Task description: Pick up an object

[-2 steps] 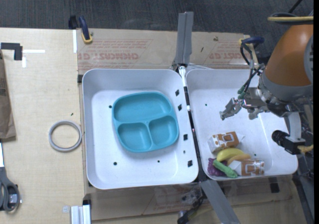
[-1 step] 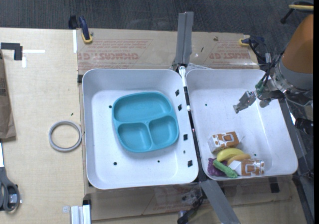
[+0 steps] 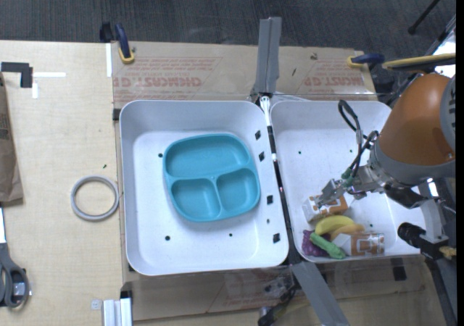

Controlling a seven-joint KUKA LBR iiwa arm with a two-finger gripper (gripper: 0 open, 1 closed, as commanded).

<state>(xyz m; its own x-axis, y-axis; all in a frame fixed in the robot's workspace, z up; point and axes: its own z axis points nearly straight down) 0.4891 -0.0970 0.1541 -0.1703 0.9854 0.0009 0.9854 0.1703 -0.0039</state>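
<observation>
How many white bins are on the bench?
2. The left bin holds a blue divided plate; the right bin holds a pile of small toy foods near its front edge, with the gripper above them.

Red printing runs across the brown cardboard sheet that lies on the tabletop behind the two bins. It stands upside down from this camera, in two lines on each half of the sheet. On the left half the larger line seems to read "CHEMICAL GR…", but the letters are faint and inverted, so the reading is unsure; the smaller line above it is too small to make out. The printing on the right half, beside the blue clamp, is too blurred to read.
</observation>
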